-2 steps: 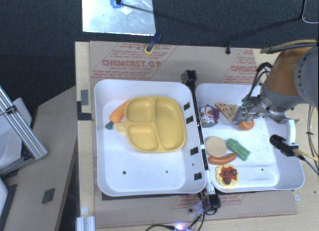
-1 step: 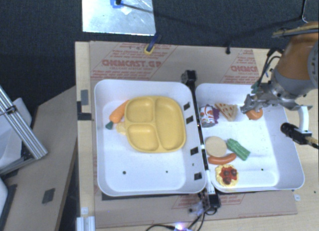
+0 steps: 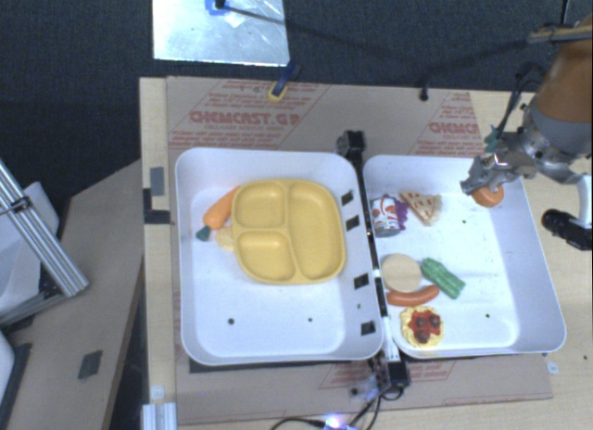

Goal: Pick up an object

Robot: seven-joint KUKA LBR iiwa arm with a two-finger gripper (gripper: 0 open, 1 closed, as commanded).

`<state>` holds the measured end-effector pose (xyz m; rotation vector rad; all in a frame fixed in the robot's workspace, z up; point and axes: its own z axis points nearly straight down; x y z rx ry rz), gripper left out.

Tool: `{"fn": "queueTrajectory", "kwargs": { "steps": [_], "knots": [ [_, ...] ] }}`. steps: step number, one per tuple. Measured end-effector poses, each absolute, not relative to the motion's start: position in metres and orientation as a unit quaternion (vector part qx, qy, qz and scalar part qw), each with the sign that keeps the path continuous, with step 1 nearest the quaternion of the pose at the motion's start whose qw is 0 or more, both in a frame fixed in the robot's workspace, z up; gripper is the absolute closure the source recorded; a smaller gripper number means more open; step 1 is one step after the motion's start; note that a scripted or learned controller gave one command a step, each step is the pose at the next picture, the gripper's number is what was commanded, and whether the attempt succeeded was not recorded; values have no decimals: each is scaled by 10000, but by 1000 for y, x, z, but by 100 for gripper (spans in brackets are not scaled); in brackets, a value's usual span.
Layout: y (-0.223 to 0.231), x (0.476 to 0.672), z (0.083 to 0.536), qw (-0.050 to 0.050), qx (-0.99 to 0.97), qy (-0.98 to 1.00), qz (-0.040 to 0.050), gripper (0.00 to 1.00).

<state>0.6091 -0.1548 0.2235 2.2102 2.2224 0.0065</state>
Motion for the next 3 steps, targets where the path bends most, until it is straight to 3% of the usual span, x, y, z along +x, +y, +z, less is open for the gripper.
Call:
{"fn": "queueTrajectory", "kwargs": {
  "steps": [2,3],
  "knots": [
    [-43,593,208,-12,7039,7103,7,100],
    [2,593,223,0,7037,7105,16,100]
  ]
}}
